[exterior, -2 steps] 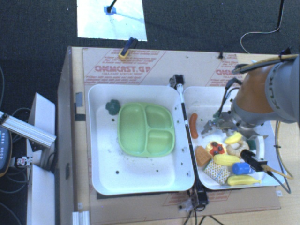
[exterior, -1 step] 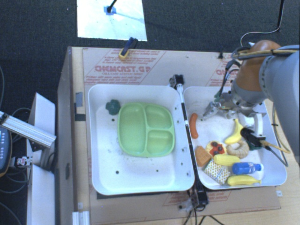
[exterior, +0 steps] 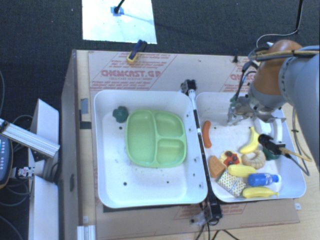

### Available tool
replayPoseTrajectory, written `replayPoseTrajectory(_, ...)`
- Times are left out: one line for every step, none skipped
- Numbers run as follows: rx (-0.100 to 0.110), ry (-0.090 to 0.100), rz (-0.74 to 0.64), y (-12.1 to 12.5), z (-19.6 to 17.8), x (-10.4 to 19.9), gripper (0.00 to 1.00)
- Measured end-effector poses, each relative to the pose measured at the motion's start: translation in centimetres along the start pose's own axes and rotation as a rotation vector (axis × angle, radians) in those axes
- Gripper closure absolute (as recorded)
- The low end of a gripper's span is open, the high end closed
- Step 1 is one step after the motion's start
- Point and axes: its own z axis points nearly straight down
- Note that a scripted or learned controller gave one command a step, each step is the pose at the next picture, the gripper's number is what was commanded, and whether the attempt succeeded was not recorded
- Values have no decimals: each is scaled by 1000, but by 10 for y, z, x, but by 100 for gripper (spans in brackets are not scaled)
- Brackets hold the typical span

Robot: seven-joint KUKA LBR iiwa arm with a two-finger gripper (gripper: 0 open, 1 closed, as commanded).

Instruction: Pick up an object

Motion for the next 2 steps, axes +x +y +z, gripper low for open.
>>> replayPoseTrajectory(0,0,-1,0,0,0,0)
replayPoseTrajectory(-3,-1,-3,1,-11,0,100)
